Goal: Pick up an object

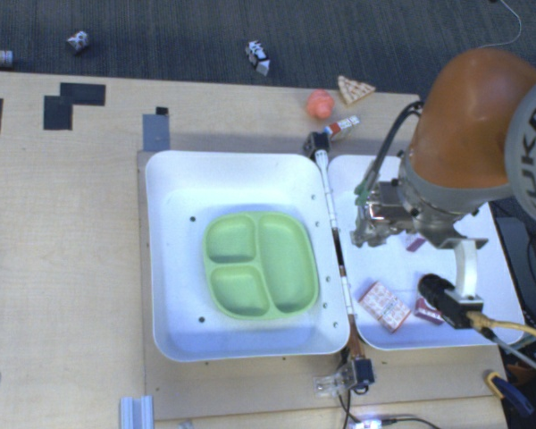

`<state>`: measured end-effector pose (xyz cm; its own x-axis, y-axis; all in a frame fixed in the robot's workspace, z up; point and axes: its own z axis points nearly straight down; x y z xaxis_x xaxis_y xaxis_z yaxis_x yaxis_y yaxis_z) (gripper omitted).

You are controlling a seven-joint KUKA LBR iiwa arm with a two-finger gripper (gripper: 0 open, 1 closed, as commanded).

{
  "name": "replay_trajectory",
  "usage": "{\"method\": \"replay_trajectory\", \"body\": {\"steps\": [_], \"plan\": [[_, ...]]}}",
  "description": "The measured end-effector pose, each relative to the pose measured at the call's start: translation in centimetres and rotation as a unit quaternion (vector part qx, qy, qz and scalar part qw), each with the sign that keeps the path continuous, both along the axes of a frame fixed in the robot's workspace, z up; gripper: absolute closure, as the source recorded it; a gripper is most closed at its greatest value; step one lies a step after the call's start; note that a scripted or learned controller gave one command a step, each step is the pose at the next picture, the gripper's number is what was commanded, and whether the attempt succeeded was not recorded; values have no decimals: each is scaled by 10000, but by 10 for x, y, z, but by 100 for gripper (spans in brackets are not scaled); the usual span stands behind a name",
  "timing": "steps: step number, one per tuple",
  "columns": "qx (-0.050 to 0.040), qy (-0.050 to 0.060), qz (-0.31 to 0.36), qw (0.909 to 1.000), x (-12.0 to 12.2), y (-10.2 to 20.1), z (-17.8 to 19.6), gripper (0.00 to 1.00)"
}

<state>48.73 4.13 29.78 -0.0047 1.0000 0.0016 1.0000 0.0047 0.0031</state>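
Progress: nothing lifted | gripper point(372, 231) low over right bin point(344, 172), can't tell if it's spread or pinched | patterned block point(384, 305) lying near edge, pick undone

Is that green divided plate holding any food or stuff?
Empty. The green plate lies flat in the left bin, and all three of its compartments show bare green.
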Motion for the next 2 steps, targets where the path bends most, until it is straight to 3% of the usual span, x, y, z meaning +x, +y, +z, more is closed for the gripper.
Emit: {"method": "replay_trajectory", "body": {"steps": [1,2], "plan": [[0,6,-2,10000,6,78,-29,100],[-10,13,-18,10000,35,16,-89,100]]}}
